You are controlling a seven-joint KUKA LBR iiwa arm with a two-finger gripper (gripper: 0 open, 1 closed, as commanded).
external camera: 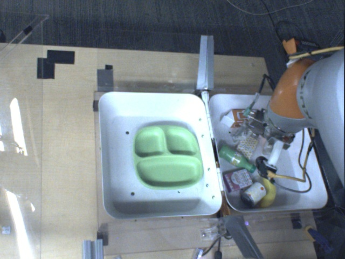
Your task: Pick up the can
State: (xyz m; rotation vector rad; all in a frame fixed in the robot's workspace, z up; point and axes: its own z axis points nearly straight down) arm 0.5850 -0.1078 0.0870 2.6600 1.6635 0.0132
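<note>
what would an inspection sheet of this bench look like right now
surface: pale wooden bench bearing two shallow white bins, left bin, right bin
job's things: small dark can lying near the right bin's front, ungrasped
clutter: green divided plastic tray in the left bin; green bottle, yellow banana, purple packet in the right bin
grippers: gripper low over the right bin's clutter, fingers unclear
cables: black cable looping in the right bin; another on the floor
surroundings: dark carpet

Even overhead light falls on the left bin (113, 144), whose white walls glare softly, with faint shadow around the green tray (167, 155) inside it. Left of the bin, pale reflections streak a clear panel (16, 134). Detail is slightly soft throughout.
</note>
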